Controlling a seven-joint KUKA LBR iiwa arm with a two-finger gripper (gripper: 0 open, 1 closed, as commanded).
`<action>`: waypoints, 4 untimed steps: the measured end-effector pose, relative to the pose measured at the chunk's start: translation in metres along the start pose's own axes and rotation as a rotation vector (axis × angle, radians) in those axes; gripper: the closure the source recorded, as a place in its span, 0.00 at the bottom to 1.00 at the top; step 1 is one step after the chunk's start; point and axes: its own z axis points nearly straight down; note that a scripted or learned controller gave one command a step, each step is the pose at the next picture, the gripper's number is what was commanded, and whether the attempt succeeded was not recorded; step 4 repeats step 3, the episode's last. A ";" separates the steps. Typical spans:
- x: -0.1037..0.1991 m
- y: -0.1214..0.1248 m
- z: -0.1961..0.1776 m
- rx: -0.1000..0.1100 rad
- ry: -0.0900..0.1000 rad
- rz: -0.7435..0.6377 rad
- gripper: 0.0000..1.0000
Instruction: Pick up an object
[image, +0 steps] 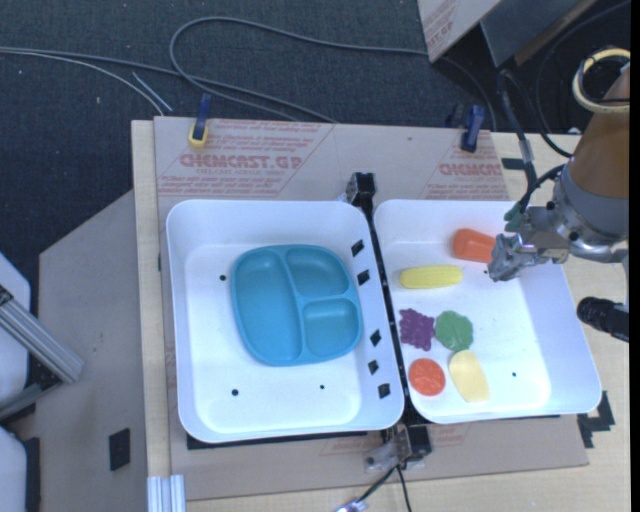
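Note:
The right bin (560, 370) holds several toy foods. An orange piece (472, 243) lies at the back, with a yellow corn cob (431, 277) just in front of it. Further forward are a purple grape cluster (416, 327), a green piece (454, 329), a red-orange round piece (428, 376) and a pale yellow piece (468, 377). My gripper (503, 262) hangs over the back of the right bin, just right of the orange piece and the corn. Nothing shows between its fingers.
The left bin (200, 330) holds a blue divided plate (297, 303). A black divider with clips (372, 290) runs between the bins. Cables (230, 60) lie on the dark floor behind the bench, and a cardboard box (455, 22) sits at the back right.

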 end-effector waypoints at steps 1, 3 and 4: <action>0.054 0.032 0.006 0.000 0.001 -0.001 1.00; 0.150 0.077 0.028 0.000 0.001 0.000 1.00; 0.150 0.077 0.028 0.000 0.001 0.000 1.00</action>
